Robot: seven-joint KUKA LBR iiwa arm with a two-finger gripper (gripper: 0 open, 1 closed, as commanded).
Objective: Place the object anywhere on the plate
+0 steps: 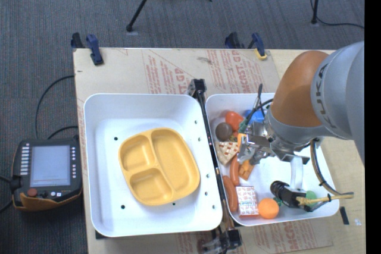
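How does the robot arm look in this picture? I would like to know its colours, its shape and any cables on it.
The arm is thick and rounded, with a smooth grey shell and a wide orange band above the wrist. Below the band sits a grey metal collar, and dark thin cables run beside it down toward the gripper, which is a small metallic part with dark details. No markings can be read.

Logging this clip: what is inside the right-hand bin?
In the right bin: toy foods, including an orange ball, a small red-and-white carton and a waffle piece. The arm covers the bin's far right part.
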